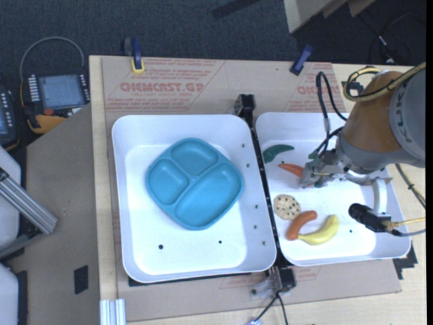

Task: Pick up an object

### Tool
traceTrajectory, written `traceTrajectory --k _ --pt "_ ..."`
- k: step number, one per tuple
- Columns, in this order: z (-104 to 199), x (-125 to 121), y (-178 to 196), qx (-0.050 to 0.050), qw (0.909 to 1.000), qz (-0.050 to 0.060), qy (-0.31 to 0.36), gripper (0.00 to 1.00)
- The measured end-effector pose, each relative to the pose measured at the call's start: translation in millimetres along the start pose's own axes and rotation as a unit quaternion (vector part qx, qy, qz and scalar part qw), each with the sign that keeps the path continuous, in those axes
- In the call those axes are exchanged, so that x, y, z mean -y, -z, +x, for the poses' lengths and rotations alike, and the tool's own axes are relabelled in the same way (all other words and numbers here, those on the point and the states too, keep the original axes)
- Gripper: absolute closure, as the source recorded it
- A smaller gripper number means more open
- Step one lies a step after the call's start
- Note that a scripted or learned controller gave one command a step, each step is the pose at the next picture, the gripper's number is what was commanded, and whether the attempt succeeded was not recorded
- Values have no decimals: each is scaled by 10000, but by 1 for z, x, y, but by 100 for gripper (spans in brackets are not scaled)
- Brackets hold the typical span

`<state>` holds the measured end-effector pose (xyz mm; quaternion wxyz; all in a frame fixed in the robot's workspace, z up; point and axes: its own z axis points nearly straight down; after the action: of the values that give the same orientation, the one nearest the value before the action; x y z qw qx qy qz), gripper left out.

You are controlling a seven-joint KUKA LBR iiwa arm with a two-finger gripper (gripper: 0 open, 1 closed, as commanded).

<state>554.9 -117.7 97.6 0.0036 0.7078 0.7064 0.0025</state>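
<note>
One fixed camera looks down at a slant from above the surface [203, 80], far enough back to take in both bins [135, 249] whole; the arm [385, 124] enters from the right, perhaps masking the far bin corner.

Spread over dark carpet [169, 12]: a brown board [203, 80] with red print, pinned at its far edge by a yellow clamp [137, 59] and a blue clamp [301, 59], and bearing a left bin [122, 181] and a right bin [338, 249], both white and joined at the far end by a black clip [245, 104]. Lying tilted in the left bin, a blue plate [195, 181] with three compartments. Off the board's left side, a small screen [59, 90] under a looped cable [51, 42], and nearer, a slanted metal rail [24, 202].
</note>
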Motion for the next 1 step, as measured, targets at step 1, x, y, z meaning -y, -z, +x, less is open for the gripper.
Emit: traceTrajectory --k 1 --pt "8 -8 51 -2 10000 20 19 100"
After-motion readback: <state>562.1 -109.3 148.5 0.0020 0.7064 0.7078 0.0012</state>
